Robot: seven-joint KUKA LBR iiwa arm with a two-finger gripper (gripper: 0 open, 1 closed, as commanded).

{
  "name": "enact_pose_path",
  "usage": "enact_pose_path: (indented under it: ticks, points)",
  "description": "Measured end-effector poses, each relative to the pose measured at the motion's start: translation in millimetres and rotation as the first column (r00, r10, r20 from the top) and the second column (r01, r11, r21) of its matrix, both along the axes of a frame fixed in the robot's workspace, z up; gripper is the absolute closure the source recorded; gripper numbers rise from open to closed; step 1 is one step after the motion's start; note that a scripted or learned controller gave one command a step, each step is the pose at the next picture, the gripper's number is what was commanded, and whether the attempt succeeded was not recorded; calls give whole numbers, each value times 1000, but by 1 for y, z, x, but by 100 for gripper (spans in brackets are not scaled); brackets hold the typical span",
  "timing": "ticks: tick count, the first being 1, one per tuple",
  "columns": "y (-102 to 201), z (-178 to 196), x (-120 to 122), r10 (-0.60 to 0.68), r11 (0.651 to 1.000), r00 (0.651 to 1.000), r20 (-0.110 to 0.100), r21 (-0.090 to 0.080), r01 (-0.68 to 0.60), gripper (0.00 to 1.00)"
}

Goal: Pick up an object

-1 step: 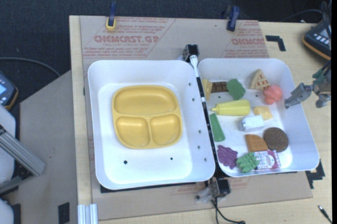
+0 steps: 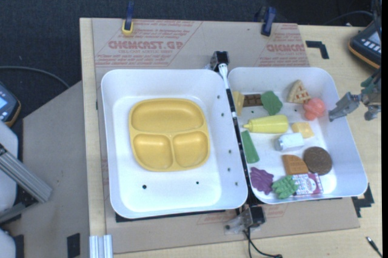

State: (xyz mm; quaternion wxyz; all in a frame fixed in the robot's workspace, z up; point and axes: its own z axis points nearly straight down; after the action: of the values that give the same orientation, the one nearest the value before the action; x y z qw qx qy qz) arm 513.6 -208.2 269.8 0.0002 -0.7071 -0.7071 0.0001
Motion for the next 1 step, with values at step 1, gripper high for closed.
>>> enact_pose_path:
  ticks: [1]
  points:
    - [-7, -55, 7, -1, 1000, 1000, -5, 2, 1, 0]
